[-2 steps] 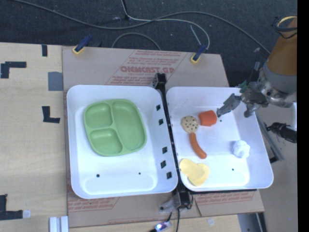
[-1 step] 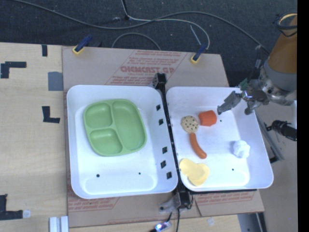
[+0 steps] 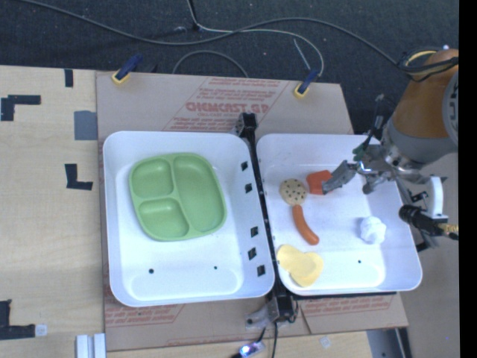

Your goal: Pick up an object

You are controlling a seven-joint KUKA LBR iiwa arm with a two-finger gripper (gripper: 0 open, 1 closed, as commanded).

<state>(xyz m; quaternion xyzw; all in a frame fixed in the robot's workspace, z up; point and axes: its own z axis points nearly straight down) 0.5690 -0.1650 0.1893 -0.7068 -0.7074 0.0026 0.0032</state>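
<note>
Cardboard (image 3: 223,99) lies under both bins, printed in red with a word that reads roughly "CHEMCAST GP" plus smaller lines too blurred to make out; two clamps with yellow and blue handles (image 3: 127,68) (image 3: 307,83) sit at its far edge. The left bin (image 3: 119,274) holds a green plate (image 3: 177,196) with three compartments, lying flat in the far half. The right bin (image 3: 399,271) holds five loose things — a red block (image 3: 319,181) near its middle, a round tan cookie (image 3: 294,192) with dark specks just left of the block, an orange sausage (image 3: 305,225) slanting down from the cookie, a yellow piece (image 3: 300,265) near the front left corner, and a white crumpled lump (image 3: 372,230) towards the right wall. The arm (image 3: 425,118) comes in from the right, its orange band showing at the top; the gripper (image 3: 339,177) reaches over the right bin with its dark tip just beside the red block, close to touching it; whether it is spread or closed cannot be told, and nothing is seen between its parts. Black cables (image 3: 223,30) trail across the dark floor beyond the bench.
</note>
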